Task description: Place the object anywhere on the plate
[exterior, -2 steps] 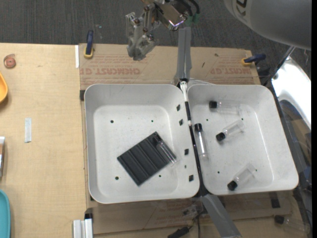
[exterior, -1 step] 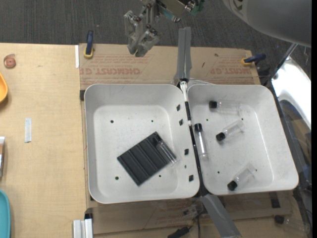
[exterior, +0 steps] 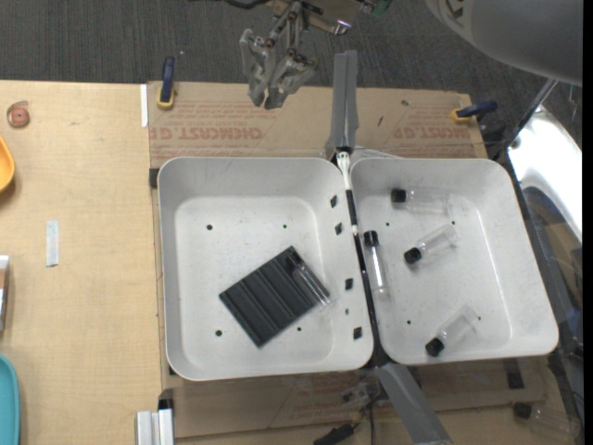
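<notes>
- A clear vial with a dark cap was seen lying across the right corner of the dark ribbed plate, touching it, well apart from the claw and toward the bottom of the view from it.
- The plate was laid askew on the floor of the left white bin, below the claw in the view.
- The claw was held over the cardboard beyond the left bin's far rim; whether it was released or clenched could not be told.
- Another capped vial was laid along the seam between the bins, down and to the right of the claw.
- Three more vials were scattered in the right white bin, farther right of the claw.
- Red print, turned upside down, was read as "CHEMCAST GP" on the cardboard sheet, just below and left of the claw.
- The letters "KU" were made out on the grey arm, to the claw's upper right.
- Blue-and-yellow clamps were fixed at the cardboard's far corners, one to the claw's left.
- A tan wooden bench top was spread far to the claw's left, with small items at its edge too cut off to be named.
- Dark carpet was seen behind the claw, across the top.
</notes>
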Available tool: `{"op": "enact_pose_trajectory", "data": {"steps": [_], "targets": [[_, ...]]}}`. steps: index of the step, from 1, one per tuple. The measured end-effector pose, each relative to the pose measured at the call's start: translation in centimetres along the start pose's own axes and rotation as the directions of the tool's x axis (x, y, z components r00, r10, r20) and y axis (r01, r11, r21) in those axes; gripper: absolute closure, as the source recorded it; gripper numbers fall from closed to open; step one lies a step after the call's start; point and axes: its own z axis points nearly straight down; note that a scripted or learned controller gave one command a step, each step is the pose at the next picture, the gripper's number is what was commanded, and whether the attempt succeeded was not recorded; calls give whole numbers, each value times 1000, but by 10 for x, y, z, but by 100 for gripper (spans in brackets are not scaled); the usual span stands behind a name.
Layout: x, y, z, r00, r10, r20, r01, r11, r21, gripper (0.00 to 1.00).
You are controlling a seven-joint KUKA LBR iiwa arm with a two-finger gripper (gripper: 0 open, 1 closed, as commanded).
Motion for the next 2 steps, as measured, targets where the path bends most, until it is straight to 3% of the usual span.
{"op": "enact_pose_trajectory", "data": {"steps": [1,2], "targets": [[8,-4,0,886,-464,2,464,886,0,100],[-1,1,0,688,-726,2,726,688,0,100]]}}
